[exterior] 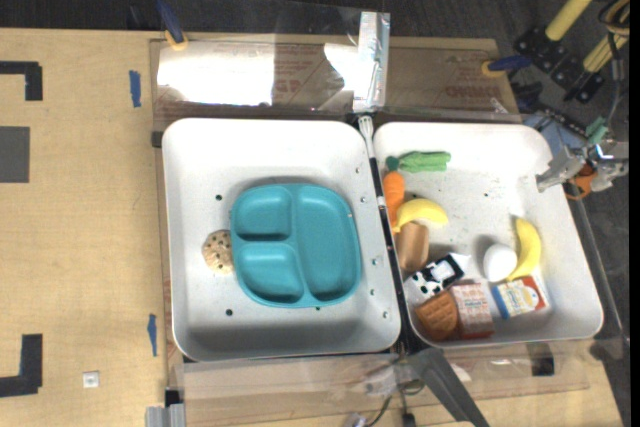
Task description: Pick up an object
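Since the task named no particular object, any of the loose items counted as a candidate, and in the camera view nearly all of them lay in the right bin. They were crowded toward its near-left corner, as if tipped there rather than arranged. A green vegetable and a carrot lay by the far-left wall, with a yellow fruit and a brown roll just nearer. A black-and-white block, a red-labelled carton and a small juice box sat packed along the near wall. A white egg touched a banana, a little apart from the heap and probably easier to reach. The left bin carried a teal divided plate with a cookie beside its left rim. The gripper hung at the right bin's far-right rim, above the wall rather than over any item — no grasp looked begun. Whether it was open or closed could not be told, being small and cluttered against the cabling there, and nothing was visibly held in it.
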You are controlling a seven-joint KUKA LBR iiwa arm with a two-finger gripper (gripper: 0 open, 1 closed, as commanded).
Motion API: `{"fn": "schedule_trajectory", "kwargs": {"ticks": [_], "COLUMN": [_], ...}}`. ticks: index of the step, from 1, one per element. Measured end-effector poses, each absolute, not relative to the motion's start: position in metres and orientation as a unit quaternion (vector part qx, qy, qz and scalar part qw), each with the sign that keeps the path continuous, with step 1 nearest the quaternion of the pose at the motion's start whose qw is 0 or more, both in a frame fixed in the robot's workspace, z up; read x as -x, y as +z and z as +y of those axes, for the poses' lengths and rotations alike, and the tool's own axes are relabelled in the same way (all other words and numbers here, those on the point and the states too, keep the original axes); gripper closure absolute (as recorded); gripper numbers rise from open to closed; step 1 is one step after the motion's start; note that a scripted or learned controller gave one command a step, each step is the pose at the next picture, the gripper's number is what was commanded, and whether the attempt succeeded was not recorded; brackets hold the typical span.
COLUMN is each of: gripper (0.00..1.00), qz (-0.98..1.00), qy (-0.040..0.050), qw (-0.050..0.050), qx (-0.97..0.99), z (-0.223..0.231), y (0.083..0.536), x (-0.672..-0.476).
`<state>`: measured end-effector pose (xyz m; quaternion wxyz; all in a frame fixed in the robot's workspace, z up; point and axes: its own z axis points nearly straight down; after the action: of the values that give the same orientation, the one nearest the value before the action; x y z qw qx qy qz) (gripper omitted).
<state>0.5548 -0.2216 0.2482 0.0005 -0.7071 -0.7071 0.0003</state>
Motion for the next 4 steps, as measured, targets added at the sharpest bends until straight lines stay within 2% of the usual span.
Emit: {"fn": "schedule_trajectory", "kwargs": {"ticks": [1,2,3,4], "gripper": [0.0,0.0,0.0,1.0], "qz": [-0.707,-0.679,-0.721,-0.719], "qy": [0.0003,0.002,-0.0067,-0.0044], "qw": [0.0,0.003,0.004,-0.003], "qx": [0.707,0.734,0.693,0.695], "z": [-0.222,-0.201,-0.205,-0.21], "y": [0.248,0.122,0.089,0.098], "x": [-0.555,-0.492,-0.54,-0.54]}}
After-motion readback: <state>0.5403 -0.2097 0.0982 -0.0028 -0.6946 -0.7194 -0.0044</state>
